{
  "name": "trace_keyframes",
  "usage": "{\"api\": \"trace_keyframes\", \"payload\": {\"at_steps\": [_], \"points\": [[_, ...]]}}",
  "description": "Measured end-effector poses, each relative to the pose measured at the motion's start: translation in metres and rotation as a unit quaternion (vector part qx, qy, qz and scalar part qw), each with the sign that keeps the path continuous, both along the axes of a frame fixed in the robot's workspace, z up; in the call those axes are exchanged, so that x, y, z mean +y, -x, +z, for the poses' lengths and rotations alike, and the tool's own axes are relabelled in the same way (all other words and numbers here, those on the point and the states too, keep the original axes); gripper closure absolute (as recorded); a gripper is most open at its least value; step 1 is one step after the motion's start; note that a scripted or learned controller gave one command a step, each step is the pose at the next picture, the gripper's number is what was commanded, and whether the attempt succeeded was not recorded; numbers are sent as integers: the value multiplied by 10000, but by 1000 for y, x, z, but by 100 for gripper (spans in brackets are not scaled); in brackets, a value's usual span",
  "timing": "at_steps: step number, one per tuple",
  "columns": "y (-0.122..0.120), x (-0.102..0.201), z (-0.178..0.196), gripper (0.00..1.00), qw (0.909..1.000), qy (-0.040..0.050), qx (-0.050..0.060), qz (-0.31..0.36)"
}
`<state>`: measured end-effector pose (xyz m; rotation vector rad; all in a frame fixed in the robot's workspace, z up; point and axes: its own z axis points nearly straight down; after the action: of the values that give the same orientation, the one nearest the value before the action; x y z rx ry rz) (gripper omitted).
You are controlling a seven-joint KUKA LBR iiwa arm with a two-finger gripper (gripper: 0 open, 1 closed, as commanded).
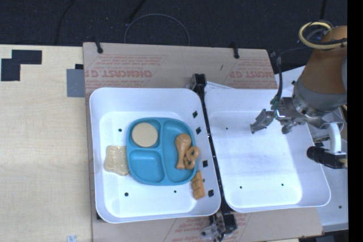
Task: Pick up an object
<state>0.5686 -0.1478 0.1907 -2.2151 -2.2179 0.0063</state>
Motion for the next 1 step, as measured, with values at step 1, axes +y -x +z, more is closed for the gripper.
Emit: {"api": "trace_keyframes", "payload": {"at_steps": [1], "points": [[-8,4,-49,0,10000,2,-3,0]]}}
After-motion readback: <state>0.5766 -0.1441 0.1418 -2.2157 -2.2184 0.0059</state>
